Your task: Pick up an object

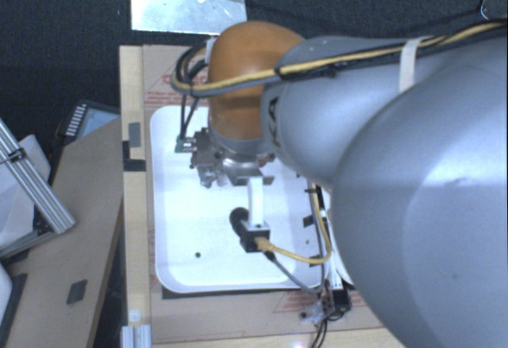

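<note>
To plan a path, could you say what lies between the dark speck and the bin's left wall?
Bare bin floor up to the speck; camera view.

Fixed camera above the bench (133, 203), slanting down on a white bin (190, 211), arm (397, 179) seemingly close beneath

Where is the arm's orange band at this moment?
Camera view: the orange band sits upper centre, over the white bin's far end, the grey arm to its right.

White bin (182, 259); grey arm (413, 179), orange band (246, 76); tan bench (87, 203).
</note>
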Available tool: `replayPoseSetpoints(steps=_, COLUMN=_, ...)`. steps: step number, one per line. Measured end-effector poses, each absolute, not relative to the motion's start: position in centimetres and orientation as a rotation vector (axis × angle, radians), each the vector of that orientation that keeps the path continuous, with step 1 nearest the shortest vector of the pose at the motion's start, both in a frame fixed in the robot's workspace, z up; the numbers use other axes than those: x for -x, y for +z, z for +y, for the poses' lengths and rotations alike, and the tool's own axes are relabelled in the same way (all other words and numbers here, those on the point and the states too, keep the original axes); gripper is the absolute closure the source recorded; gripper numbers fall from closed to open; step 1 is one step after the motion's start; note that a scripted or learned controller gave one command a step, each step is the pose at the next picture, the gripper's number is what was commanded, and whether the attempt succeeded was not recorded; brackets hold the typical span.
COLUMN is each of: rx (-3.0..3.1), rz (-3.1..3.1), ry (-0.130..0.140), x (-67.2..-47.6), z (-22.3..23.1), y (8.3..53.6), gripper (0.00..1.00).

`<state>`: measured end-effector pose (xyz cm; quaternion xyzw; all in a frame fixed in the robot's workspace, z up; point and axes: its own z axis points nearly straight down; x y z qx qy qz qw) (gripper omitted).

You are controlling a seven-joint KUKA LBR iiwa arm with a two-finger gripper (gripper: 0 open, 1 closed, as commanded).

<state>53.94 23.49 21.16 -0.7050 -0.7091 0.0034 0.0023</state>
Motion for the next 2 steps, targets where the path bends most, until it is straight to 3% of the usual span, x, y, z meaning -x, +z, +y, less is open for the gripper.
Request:
replayPoseSetpoints(steps=1, rx=2.218, rz=-2.231, ry=-0.027, x=-50.8, z=22.5, y=37.2, gripper=1.0)
replayPoseSetpoints(steps=2, rx=2.219, rz=-2.221, ry=0.009, x=-53.6, z=23.4, y=26.3, gripper=1.0)
